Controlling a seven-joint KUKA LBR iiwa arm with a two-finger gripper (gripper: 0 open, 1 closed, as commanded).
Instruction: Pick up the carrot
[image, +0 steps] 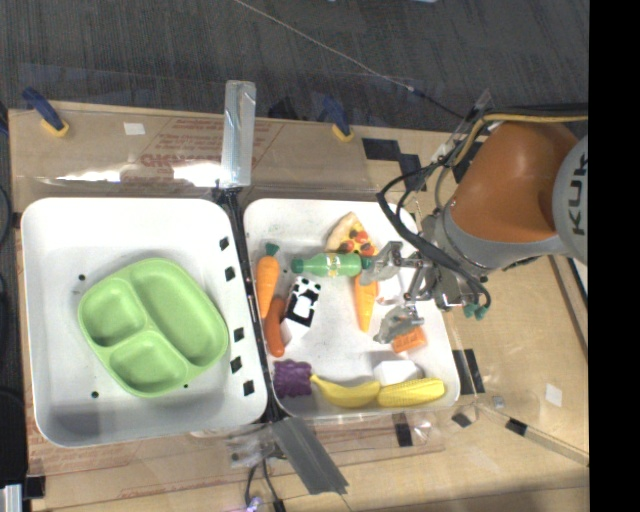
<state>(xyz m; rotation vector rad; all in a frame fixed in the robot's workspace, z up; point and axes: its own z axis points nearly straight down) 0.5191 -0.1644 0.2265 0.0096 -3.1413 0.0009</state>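
Two carrots lie in the right bin (440, 225). One carrot (267, 283) lies along the left wall, leafy end up. The other carrot (365, 303) lies near the middle, point toward the front, just under a green bottle (329, 265). My gripper (394, 290) hangs low over the bin directly right of this middle carrot. It is open, with one fingertip (388, 256) near the bottle's cap and the other (401, 323) beside an orange piece (410, 341). Nothing sits between the fingers.
The right bin also holds a pizza slice (350, 235), a black-and-white cube (303, 301), a reddish piece (276, 336), purple grapes (292, 376), a banana (343, 391), corn (411, 392) and a white block (394, 371). A green divided plate (150, 325) lies in the left bin (60, 230).
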